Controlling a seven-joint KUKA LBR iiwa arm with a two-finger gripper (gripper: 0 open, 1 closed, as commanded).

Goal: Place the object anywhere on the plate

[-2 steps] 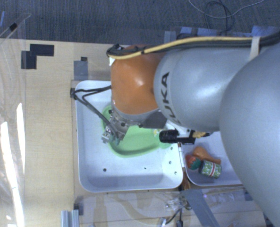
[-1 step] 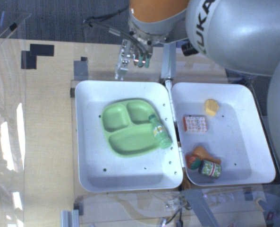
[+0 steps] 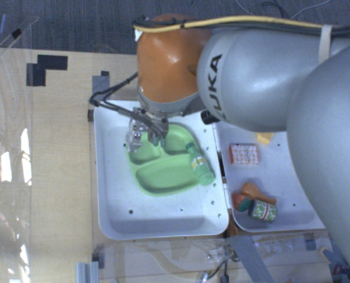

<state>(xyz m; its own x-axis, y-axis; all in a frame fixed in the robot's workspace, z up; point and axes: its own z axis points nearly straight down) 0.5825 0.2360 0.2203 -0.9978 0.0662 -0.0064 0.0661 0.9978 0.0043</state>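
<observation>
Camera view from above puts your gripper (image 3: pixel 146 135) over the upper-left compartment of the green divided plate (image 3: pixel 163 178) in the left bin (image 3: pixel 113 205). Its fingers (image 3: pixel 134 139) hang slightly parted with nothing between them. The green plastic bottle (image 3: pixel 199 164) lies on the plate's right edge — well to the right of the fingers, apart from them. In the right bin (image 3: pixel 304 217) you have a patterned card (image 3: pixel 244 154), an orange toy (image 3: pixel 250 190) and a small can (image 3: pixel 263 210).

Green bottle (image 3: pixel 200 164) on plate (image 3: pixel 163 178); end effector (image 3: pixel 145 135) above.
</observation>
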